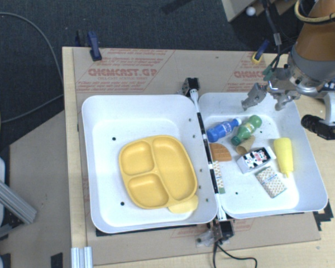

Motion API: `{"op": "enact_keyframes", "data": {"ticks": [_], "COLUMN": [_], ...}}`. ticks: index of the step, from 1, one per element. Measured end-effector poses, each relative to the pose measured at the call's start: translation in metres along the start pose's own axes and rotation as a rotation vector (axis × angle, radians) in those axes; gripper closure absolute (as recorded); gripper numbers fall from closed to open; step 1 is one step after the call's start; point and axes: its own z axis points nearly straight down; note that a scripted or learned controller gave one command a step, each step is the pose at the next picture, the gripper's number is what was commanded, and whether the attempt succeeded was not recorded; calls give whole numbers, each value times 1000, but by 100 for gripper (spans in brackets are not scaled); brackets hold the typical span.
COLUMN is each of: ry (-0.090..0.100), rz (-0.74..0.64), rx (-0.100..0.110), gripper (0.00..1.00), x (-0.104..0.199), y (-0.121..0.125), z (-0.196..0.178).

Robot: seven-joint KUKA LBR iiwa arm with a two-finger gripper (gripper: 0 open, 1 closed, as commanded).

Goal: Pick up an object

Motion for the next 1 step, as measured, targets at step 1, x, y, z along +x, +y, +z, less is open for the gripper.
{"op": "enact_keyframes", "data": {"ticks": [1], "ry": [1], "rz": [1], "rx": [1], "gripper": [0], "x": [16], "y": [-17], "z": [131]}}
